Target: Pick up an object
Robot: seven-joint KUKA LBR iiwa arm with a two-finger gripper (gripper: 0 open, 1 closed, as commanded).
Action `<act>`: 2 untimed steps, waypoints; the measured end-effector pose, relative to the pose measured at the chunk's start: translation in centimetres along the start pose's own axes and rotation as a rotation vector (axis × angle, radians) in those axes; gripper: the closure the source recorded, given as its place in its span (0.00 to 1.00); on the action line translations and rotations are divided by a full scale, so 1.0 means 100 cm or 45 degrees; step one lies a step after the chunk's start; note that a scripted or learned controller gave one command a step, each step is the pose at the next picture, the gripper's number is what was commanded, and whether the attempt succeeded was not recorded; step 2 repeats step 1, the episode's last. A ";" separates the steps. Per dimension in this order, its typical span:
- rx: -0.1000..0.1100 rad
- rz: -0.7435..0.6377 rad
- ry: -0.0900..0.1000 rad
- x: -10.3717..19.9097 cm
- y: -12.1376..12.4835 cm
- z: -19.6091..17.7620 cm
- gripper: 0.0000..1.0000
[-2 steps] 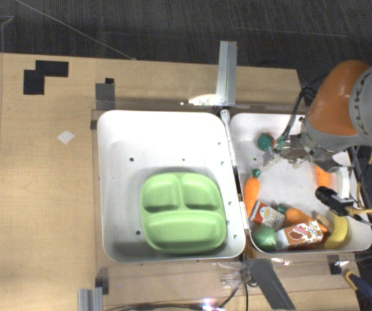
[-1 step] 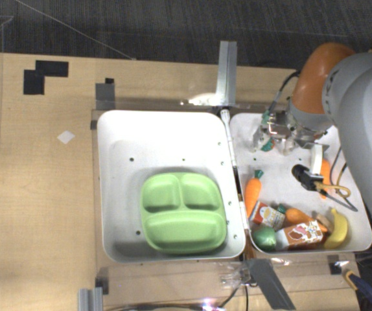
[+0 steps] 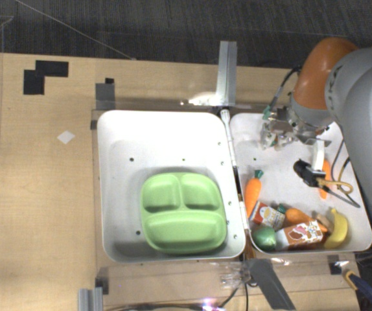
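Grey arm (image 3: 361,109) from the right, orange band above the wrist. Two white bins side by side: left bin (image 3: 115,173) bearing a green plate (image 3: 183,212) (three compartments, nothing in them); right bin (image 3: 283,167) bearing the toys, most crowded against its near wall. In falling order of size there: carrot (image 3: 253,194) along the left wall, leaf end toward the far side; banana (image 3: 338,229) at the near right corner; carton (image 3: 302,233) just beside the banana, apparently touching it; green fruit (image 3: 264,238) at the near left corner. Gripper (image 3: 275,133) at the far, bare part of the right bin, pointed down; open or closed not legible at this slant (nothing seen in its hold).

Likely failures, judged from this layout: a closure on bare floor if lowered here, with no toy beneath; a glancing grasp on the carrot, close against the wall with little room on that side; two items dragged together out of the packed near row; a slip off the banana, curved and smooth.

Nearest candidate: carrot, to the near left of the gripper, apart from it. Other toys farther toward the near wall, well apart from the gripper.
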State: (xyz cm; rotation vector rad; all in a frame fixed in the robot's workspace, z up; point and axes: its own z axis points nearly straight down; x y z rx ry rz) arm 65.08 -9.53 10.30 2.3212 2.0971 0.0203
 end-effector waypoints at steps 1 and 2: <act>0.016 -0.074 0.001 0.028 -0.077 -0.095 1.00; 0.016 -0.074 0.001 0.028 -0.077 -0.095 1.00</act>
